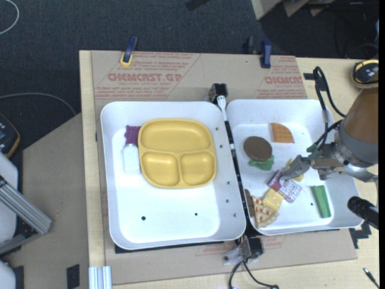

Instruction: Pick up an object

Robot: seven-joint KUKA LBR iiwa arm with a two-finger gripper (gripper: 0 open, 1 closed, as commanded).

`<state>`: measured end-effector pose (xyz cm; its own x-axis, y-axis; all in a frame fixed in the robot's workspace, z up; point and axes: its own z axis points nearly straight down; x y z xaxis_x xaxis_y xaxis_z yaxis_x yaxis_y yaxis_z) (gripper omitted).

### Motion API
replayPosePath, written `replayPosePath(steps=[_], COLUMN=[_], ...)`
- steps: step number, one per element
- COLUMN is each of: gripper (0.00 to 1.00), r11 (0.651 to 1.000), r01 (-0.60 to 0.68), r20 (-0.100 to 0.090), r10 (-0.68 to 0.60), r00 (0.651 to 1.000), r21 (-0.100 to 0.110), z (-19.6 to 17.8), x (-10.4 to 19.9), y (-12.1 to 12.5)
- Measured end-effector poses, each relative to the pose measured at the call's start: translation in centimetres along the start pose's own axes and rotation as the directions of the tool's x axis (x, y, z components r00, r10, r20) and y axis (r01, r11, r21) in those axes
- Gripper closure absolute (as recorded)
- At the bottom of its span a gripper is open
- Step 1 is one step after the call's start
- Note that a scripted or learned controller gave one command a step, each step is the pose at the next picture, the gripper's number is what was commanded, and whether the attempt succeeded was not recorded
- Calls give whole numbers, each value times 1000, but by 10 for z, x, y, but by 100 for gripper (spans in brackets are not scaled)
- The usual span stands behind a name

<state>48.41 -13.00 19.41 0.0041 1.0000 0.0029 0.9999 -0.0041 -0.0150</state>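
Down in the right bin (240, 110), a small plaid packet (290, 191) lies just under the jaws (293, 171); whether they are open or closed I cannot tell. Near it sit a brown disc on green (258, 149), an orange wedge (281, 133), a green stick (321, 200) and a yellow waffle piece (264, 208). The left bin (174, 229) holds a yellow divided tray (177, 152).

Left white bin (120, 209) holds a yellow three-compartment plastic tray (177, 152). Right white bin (240, 116), centre-right of frame, contains a brown round patty (257, 147), a green stick (321, 200) and the gripper (293, 170).
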Motion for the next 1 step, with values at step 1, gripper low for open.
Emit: replayPosePath(steps=[1], gripper=[0], r11=[1000], r01=[4], r20=[3], r10=[-4], r00=[1000], r21=[-14], z=[-7], x=[0], y=[3])
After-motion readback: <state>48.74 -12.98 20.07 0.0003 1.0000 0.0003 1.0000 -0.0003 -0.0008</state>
